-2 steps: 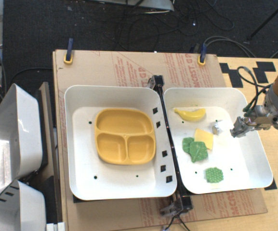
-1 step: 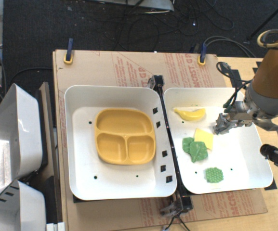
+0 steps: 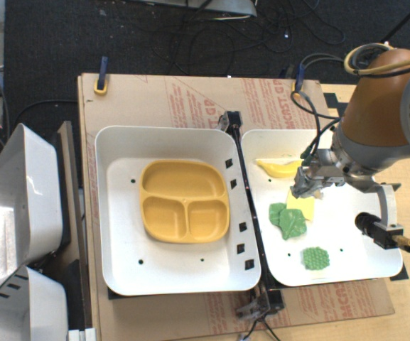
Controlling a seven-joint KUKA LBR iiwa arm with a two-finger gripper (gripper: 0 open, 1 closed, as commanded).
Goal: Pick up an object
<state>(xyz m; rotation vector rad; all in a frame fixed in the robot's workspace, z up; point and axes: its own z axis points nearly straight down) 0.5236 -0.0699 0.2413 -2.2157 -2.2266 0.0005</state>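
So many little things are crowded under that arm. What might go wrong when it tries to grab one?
The gripper hangs over a tight cluster: a yellow block touching a green leaf, with a banana close by. It may nudge the neighbours, pinch two at once, or slip off the block's edge and come up with nothing.

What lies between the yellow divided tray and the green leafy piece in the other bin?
In the camera view, the two bins' adjoining white walls lie between the yellow divided tray and the green leafy piece, along with bare white bin floor on either side.
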